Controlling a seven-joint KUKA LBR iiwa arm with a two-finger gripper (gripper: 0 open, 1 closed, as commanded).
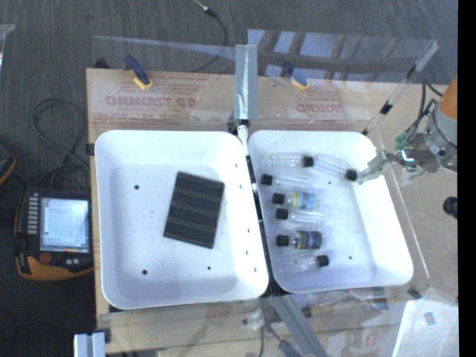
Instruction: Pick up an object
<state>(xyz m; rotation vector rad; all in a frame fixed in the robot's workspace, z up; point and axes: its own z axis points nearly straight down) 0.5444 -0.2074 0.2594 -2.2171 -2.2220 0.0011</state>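
Observation:
The right bin (387,229) holds several clear vials with black caps, lying on their sides. One vial (290,161) lies near the far wall, two labelled vials (301,199) (306,239) sit mid-bin, and another vial (303,262) is at the front. A further vial (335,167) lies at the far right, its black cap (350,175) pointing right. My gripper (370,170) reaches in low over the right bin's far right corner, its tip right beside that cap. In the left bin (119,199), a dark ridged rectangular block (194,209) lies flat.
The grey arm with its orange band (450,103) comes in from the right edge. A metal post (245,88) stands behind the seam between the bins. Blue-and-yellow clamps (137,73) (297,80) hold the back board. A teach pendant (56,233) lies on the floor at left.

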